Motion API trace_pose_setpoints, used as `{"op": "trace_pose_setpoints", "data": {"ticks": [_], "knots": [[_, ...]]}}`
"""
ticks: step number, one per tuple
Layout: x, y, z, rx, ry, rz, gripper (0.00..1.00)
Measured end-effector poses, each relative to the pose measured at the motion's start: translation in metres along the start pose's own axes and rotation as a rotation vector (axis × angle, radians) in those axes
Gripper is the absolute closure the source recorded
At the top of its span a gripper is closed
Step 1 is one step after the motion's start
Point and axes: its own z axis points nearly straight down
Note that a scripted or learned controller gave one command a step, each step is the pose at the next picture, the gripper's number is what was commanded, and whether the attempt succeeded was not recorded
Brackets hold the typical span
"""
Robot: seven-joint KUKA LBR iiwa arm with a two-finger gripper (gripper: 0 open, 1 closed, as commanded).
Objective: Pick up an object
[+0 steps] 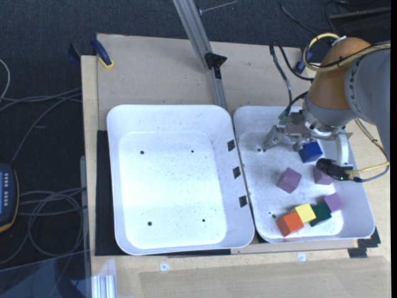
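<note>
The gripper (308, 143) hangs over the right bin (263, 225), right at the blue cube (310, 151); whether it holds it I cannot tell. The cube looks light, rigid, probably foam; flat opposite faces suit pinching.

light: even, bright overhead | shadows: soft, faint | focus: slightly soft, grainy | glare: none

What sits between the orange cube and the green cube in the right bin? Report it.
A small yellow cube lies between the orange cube and the dark green cube, all three in a row touching near the right white bin's front rim, in the camera view.
</note>
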Motion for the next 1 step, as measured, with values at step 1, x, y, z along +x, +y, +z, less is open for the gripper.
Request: {"op": "trace_pose_setpoints", "data": {"ticks": [1], "knots": [[-0.0001, 0.0008, -0.0128, -0.004, 0.000, 0.000, 1.00]]}}
